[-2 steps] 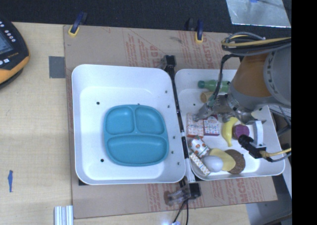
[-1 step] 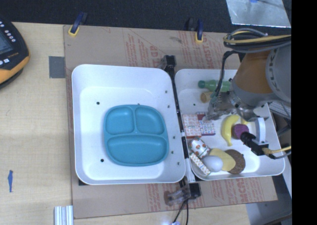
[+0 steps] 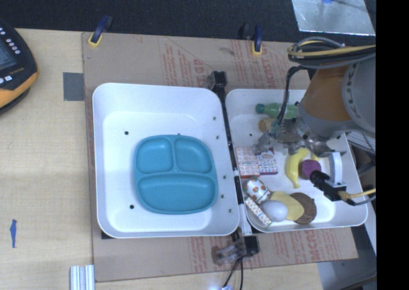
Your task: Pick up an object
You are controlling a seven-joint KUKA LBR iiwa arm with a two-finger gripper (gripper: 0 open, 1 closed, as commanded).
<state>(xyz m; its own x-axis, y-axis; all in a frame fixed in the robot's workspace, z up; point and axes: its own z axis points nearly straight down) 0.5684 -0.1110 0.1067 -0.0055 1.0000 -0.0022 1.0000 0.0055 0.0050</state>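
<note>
The right bin (image 3: 238, 105) holds a heap of small things. Among them are a yellow banana (image 3: 293, 166), a purple piece (image 3: 310, 168), a pink checkered box (image 3: 256, 161), a white egg (image 3: 277, 209), a brown round piece (image 3: 307, 208) and a green item (image 3: 273, 109). The arm's orange band (image 3: 326, 94) hangs over the bin's back right. My gripper (image 3: 273, 140) reaches down to the left of it, just above the checkered box and beside the banana. I see nothing held in it.
The left bin (image 3: 108, 154) carries a blue divided plate (image 3: 175, 174). A black clip (image 3: 218, 80) sits at the top of the seam between the bins. An orange and black handset (image 3: 13, 65) lies at the bench's far left. Cables (image 3: 319, 45) loop above the arm.
</note>
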